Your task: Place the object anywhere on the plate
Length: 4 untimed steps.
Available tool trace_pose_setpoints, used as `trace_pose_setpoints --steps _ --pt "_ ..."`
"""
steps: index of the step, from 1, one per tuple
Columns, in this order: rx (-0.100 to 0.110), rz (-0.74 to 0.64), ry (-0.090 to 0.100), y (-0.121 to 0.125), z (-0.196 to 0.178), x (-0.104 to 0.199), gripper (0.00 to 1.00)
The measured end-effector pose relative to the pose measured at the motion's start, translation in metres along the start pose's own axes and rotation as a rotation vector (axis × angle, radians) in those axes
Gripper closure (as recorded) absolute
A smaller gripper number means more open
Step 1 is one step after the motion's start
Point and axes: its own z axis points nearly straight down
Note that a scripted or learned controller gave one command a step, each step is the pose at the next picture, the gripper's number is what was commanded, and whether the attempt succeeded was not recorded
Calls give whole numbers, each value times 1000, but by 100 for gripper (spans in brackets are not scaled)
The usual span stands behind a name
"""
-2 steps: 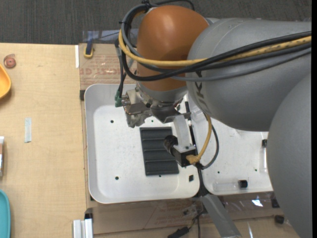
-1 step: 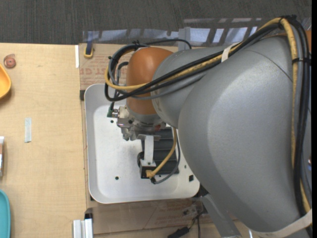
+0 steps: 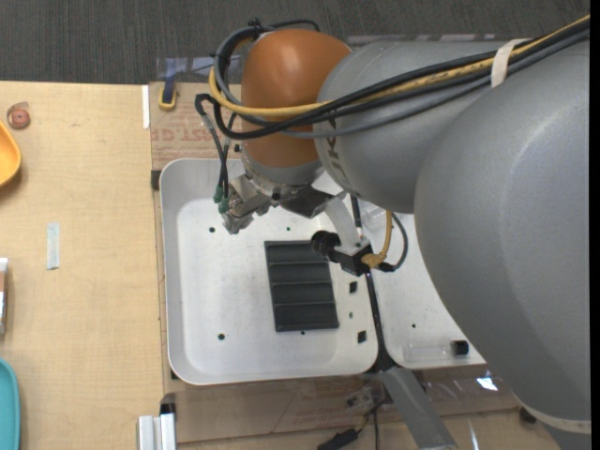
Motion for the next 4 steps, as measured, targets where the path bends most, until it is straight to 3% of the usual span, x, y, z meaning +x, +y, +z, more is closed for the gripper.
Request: trace_pose_setpoints --steps 1,2,3,4 --pt "1 5 -1 0 -8 -3 100" --pt "2 -50 0 -39 4 21 100" --pt "-2 -532 -1 -12 -90 1 100" --pt "0 -618 1 -21 21 19 100"
